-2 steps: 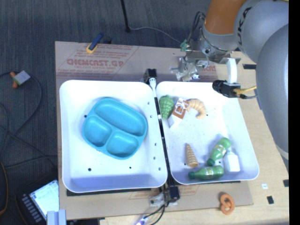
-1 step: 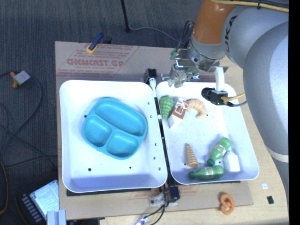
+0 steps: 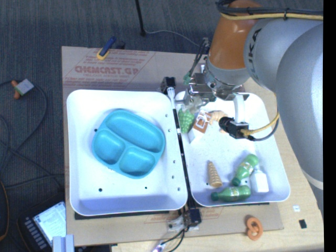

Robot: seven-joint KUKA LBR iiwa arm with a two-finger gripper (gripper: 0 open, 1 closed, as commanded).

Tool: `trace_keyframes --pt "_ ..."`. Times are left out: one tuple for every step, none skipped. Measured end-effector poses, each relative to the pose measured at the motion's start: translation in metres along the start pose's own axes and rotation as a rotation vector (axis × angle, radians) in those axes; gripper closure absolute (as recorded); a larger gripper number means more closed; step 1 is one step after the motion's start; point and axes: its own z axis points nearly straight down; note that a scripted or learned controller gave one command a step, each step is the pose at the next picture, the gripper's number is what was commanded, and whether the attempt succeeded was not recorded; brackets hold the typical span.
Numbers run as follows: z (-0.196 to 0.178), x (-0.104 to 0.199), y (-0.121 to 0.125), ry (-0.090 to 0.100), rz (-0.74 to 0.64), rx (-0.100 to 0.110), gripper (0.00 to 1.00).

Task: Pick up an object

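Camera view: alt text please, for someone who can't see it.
The grey arm's gripper hangs over the right bin's far left corner, above small toys there. That bin also holds a cone and two green bottles; the left bin holds a blue divided plate.

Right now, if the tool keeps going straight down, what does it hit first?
Most likely the green bumpy toy at the right bin's left edge, just under the tool. The orange-and-white packet lies close beside it; depth is hard to judge from this slant.
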Motion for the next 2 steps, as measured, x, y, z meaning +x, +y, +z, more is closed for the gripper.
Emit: trace_keyframes --pt "-0.010 0.019 -0.065 0.000 0.001 -0.001 1.00" --pt "0.037 0.016 0.030 0.000 0.000 0.001 1.00"
